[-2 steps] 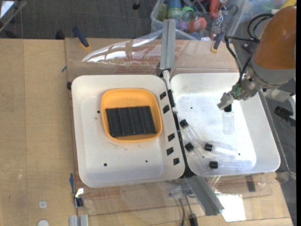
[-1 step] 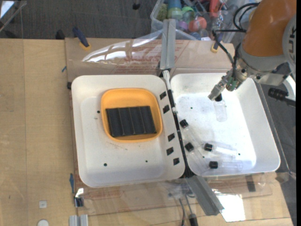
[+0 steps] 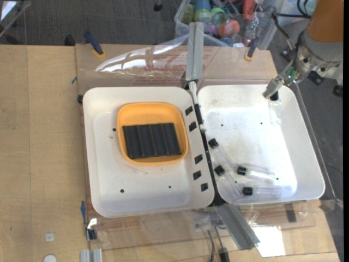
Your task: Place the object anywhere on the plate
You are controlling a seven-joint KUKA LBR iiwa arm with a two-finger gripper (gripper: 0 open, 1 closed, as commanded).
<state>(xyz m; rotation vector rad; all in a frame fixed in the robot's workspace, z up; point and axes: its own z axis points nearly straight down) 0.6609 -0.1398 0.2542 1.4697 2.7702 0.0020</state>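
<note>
An orange plate [image 3: 124,118] lies in the left bin [image 3: 103,190]. A dark grey ribbed slab [image 3: 151,140] rests flat on it and covers most of its floor. My gripper [image 3: 271,94] hangs over the far right corner of the right bin [image 3: 311,162], well away from the plate, and nothing visible hangs from it. Near the front of the right bin lie clear plastic pieces with small black ends [image 3: 255,174].
A row of small black clips [image 3: 198,142] runs along the wall between the two bins. A metal bar [image 3: 193,51] stands at the back between them. A clear tub of colourful toys [image 3: 229,10] sits behind the right bin.
</note>
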